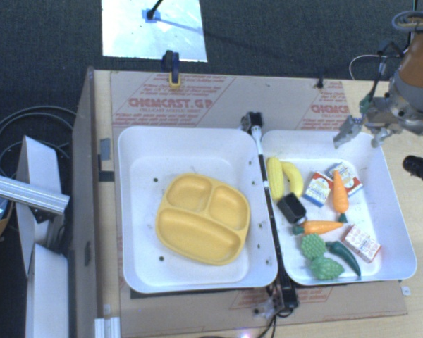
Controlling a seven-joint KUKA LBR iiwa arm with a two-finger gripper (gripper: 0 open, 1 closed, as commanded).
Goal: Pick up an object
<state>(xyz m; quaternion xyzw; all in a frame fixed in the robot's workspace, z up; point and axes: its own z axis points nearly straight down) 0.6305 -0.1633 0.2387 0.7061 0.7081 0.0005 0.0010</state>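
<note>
My gripper (359,134) hangs over the far edge of the right bin (398,220), its two fingers spread open with nothing between them. Below it in that bin lie several toy foods: two yellow bananas (283,178), an upright orange carrot (339,193), a second carrot (323,226) lying flat, a black block (292,208), a blue-and-red box (316,189), a red-and-white box (347,177), another small box (361,243), green broccoli (311,245), a leafy green piece (329,268) and a dark green pepper (345,256).
The left bin (137,143) holds a yellow divided plate (204,217). A black divider (264,189) runs between the bins. Cardboard (197,97) backs the bench, with a clamp (171,65) at its far edge. Cables and metal parts lie at the left.
</note>
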